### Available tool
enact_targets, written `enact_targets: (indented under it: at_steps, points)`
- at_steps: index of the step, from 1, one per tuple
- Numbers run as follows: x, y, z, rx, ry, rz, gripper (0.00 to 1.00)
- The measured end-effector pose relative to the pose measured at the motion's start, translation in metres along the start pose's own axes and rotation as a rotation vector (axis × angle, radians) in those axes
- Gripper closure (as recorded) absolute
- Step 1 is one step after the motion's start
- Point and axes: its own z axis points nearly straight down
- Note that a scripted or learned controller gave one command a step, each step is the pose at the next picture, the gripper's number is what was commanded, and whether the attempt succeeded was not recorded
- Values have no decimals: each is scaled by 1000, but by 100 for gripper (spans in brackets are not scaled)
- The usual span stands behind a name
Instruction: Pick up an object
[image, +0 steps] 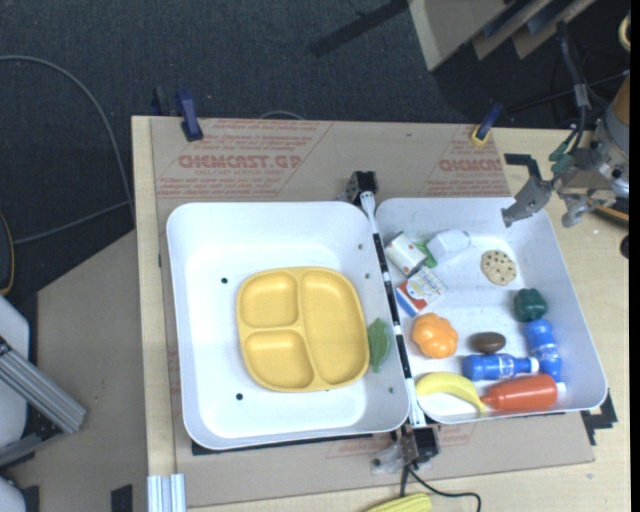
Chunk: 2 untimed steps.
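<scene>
- The end effector (548, 200) hangs over the far right corner of the right bin (585, 330), with two grey fingers splayed apart; it is released and nothing sits between them.
- The cookie (498, 265) is the nearest item, lying on the bin floor just below and to the left of the end effector, apart from it.
- A white block (447, 242) and a small carton (407, 251) lie further left, near the divide between the bins.
- An orange (434, 335) sits mid-bin, with a brown oval piece (488, 342) just beside it.
- A green piece (529, 303) and a blue bottle (543, 338) lie along the right wall, well below the end effector.
- A banana (447, 390) and a red bottle (520, 393) lie at the near edge.
- The left bin (200, 250) holds a yellow divided plate (300, 328), with a green leaf (380, 345) touching its right rim.
- Both bins rest on the worktop (150, 250).
</scene>
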Motion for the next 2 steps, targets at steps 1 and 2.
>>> enact_targets:
  at_steps: [1,2]
  points:
    - [-45,59,125,4,0,1,0]
    - [-34,58,70,-4,-2,-2,0]
